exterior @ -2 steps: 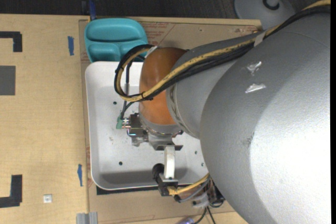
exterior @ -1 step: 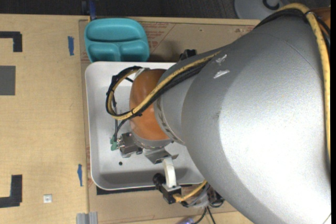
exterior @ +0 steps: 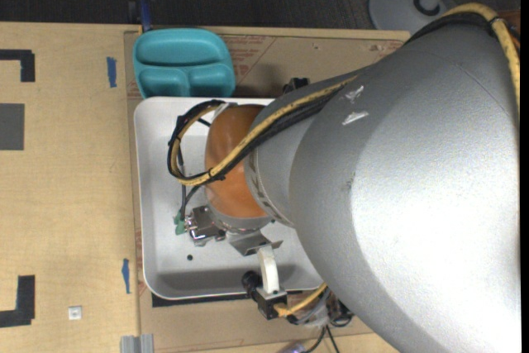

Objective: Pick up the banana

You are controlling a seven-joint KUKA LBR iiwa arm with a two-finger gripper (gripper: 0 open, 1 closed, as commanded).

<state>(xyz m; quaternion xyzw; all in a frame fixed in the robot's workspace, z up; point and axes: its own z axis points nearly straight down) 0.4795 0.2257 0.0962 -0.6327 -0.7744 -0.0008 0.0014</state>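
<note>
Arm: the grey arm (exterior: 397, 178) comes in from the right and covers most of the right half of the camera view; its orange band (exterior: 227, 161) sits over the middle of the white bin.
Cables: a yellow and black cable bundle (exterior: 248, 136) runs along the arm and loops beside the orange band on its left.
Tool: the metal wrist parts (exterior: 202, 225) show just below the orange band, low over the bin floor; the tip is hidden under the arm, so I cannot tell whether it is apart, together or clamped on anything.
Bin: a shallow white bin (exterior: 157, 202) lies on the tabletop; its left wall, its near left corner and a strip of bare floor are visible, and the rest is under the arm.
Banana: I cannot tell where it is; the arm hides most of the bin.
Tray: a teal tray (exterior: 183, 62) with two hollows stands just behind the bin's far edge, touching or nearly so.
Tabletop: brown cardboard (exterior: 66, 178) with black marks and bits of blue tape near the bin's left side.
</note>
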